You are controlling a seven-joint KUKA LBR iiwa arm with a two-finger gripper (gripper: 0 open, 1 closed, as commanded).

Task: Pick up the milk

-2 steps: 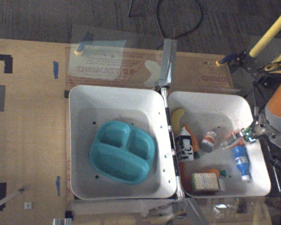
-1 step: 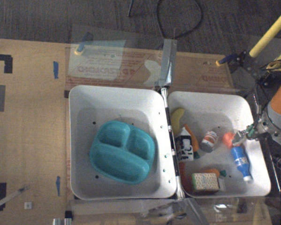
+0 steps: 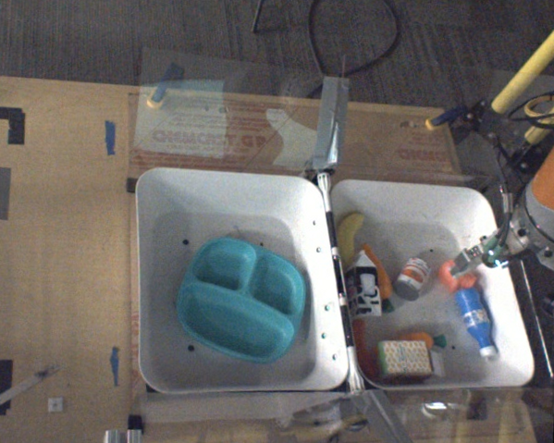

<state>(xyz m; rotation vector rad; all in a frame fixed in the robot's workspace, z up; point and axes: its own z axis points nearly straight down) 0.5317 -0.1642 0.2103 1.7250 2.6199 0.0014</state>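
Two white bins were seen side by side from above; the left bin [image 3: 155, 256] held a teal divided plate [image 3: 242, 298]. The milk carton [image 3: 363, 290] lay against the right bin's [image 3: 417, 200] left wall, beside a banana [image 3: 349, 235] (an awkward, crowded spot). The gripper [image 3: 479, 257] was positioned well apart, above a blue bottle [image 3: 475, 320]; whether it was spread or closed could not be told

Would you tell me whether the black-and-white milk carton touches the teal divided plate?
Apart: in the camera view the milk carton lies in the right bin, the teal plate in the left.
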